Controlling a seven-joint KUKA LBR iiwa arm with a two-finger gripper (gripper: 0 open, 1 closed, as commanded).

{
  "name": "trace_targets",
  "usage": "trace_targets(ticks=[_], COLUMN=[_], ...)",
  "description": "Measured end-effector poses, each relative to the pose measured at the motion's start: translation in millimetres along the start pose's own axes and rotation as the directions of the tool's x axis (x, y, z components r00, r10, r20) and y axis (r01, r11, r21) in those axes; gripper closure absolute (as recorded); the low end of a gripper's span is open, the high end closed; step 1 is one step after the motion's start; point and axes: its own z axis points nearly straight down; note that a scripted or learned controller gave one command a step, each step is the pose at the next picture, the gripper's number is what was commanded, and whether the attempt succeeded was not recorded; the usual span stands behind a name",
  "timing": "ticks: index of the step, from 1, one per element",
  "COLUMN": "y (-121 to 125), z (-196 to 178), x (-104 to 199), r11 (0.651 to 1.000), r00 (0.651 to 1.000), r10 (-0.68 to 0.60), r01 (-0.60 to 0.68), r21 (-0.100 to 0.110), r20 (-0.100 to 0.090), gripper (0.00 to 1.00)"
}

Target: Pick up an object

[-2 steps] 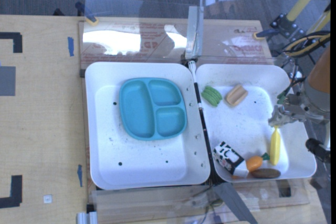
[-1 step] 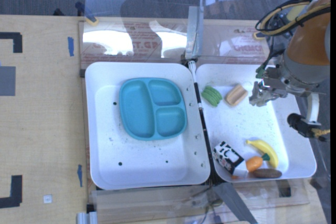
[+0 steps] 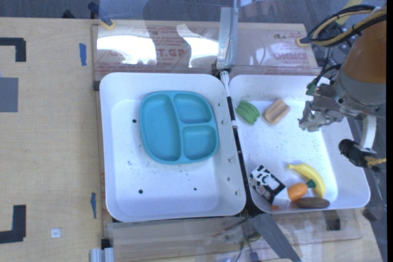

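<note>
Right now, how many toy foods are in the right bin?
6: green ridged vegetable and tan bread roll at the back; yellow banana, orange carrot, brown sausage and black-and-white carton in front. Some may be hidden.

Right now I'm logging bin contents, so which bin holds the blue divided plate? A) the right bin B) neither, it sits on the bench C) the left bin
C: the blue divided plate lies flat in the left bin, apart from the food items in the right bin.

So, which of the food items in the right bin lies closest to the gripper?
The tan bread piece, in the bin's upper part beside the green item. The banana and the others cluster at the lower edge, farther from the gripper.
</note>
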Motion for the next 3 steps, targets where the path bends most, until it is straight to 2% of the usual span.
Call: trace_targets(ticks=[1, 2, 3], y=[0.1, -31.2, -50.9], z=[-0.2, 104.7, 117.1], x=[0.3, -55.6, -63.3], r11=[1.0, 1.0, 0.988], r00=[1.0, 1.0, 0.988], r10=[0.0, 0.027, -0.155], r01=[0.0, -0.027, 0.155], r21=[0.0, 0.007, -0.009], r20=[0.0, 0.003, 0.0], gripper=[0.0, 0.0, 0.0])
